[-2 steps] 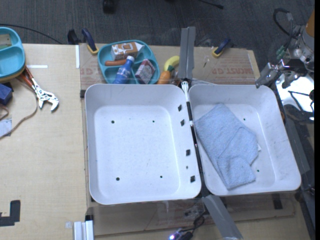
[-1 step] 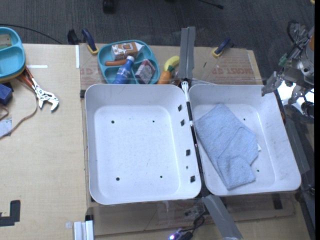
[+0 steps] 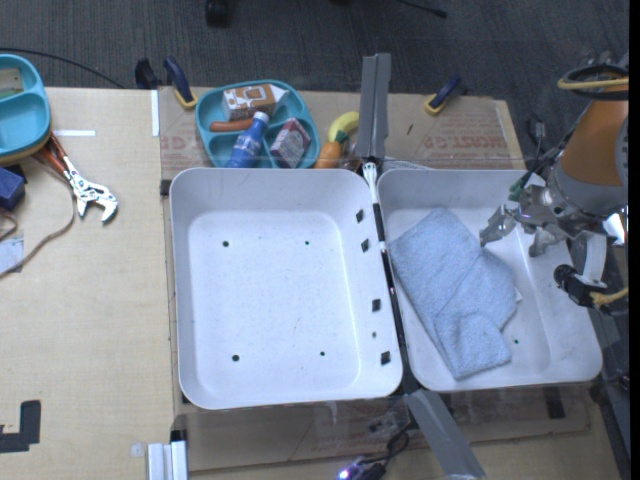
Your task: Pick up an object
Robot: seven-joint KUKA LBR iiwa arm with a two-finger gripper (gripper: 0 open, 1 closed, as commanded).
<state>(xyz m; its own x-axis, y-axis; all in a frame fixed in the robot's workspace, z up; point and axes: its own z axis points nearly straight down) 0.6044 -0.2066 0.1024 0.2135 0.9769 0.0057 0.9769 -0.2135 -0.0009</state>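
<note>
A grey-blue folded towel (image 3: 450, 286) lies slantwise in the right bin (image 3: 560, 358), reaching from its back left toward its front middle. My gripper (image 3: 517, 238) hangs over the right bin's back right part, just beyond the towel's right edge. Its two fingers (image 3: 496, 231) stand apart, open, with nothing between them. The grey arm with its orange band (image 3: 598, 148) comes in from the right.
The left bin (image 3: 200, 368) sits beside the right one, with a clipped divider (image 3: 380, 268) where they meet. Behind the bins stands a teal tray (image 3: 212, 128) of small items. A wrench (image 3: 88, 196) lies on the bench at the left.
</note>
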